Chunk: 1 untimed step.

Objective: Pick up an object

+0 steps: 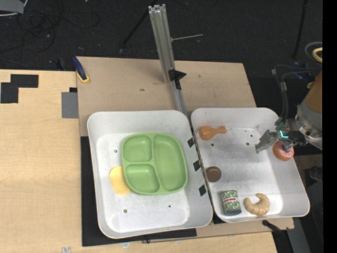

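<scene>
Tool (275, 139): seen at the right rim of the right bin (247, 117), reaching in from the right; whether its fingers are apart or together cannot be told. A pink donut (284, 150) is seen just beside it at the rim; whether it is held cannot be told.

Right bin, contents: an orange drumstick-like toy (210, 132) at far left; a brown puck (212, 174) at the left wall; a green can (230, 202) and a croissant (257, 204) side by side at the near edge.

Left bin (105, 123), contents: a green tray (154, 163) of three compartments in the middle; a yellow piece (118, 181) touching its left edge.

Surface (126, 83): both bins are carried on it.
</scene>
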Tool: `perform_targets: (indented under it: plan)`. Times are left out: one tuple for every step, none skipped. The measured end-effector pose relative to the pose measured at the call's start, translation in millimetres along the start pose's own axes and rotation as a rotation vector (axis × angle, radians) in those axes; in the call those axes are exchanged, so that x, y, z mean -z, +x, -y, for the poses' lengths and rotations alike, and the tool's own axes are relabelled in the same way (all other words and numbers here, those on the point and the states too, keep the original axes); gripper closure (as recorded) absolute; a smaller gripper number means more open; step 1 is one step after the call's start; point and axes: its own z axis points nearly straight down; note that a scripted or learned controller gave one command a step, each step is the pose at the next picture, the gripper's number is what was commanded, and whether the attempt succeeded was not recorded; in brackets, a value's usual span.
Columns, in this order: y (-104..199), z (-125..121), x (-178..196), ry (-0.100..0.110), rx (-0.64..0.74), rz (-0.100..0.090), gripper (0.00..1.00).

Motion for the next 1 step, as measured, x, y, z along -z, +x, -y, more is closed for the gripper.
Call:
perform_targets:
  plan:
    - [-0.1,-0.7,1.2,-0.003,0.000,0.001,0.00]
